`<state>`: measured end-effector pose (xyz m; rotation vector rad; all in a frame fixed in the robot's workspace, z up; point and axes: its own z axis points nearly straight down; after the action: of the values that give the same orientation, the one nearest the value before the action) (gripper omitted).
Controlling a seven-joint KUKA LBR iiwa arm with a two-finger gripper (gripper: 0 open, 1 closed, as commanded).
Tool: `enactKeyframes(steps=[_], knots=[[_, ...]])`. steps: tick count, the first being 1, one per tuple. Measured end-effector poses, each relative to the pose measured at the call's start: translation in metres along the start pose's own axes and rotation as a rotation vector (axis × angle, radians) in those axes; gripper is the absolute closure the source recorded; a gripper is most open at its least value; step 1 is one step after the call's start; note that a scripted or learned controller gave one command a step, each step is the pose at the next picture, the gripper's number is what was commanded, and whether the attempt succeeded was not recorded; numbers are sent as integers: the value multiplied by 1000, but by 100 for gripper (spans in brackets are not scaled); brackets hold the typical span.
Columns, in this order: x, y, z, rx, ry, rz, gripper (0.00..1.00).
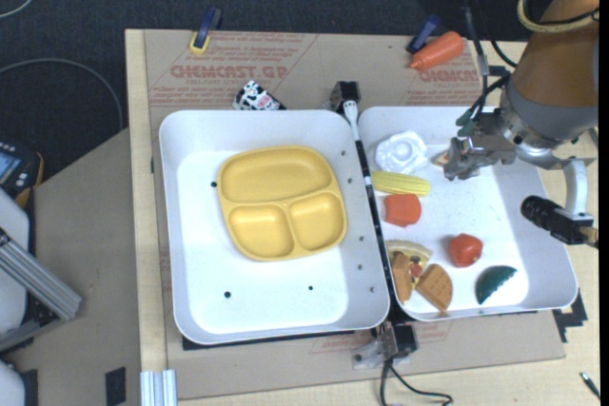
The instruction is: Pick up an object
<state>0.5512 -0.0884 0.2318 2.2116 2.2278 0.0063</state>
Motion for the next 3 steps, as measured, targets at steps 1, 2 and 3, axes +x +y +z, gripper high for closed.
enactKeyframes(steps=[1,2,3], knots=[[52,32,10,1,0,1,100],[97,52,18,1,0,1,100],[151,78,3,-1,1,1,100]])
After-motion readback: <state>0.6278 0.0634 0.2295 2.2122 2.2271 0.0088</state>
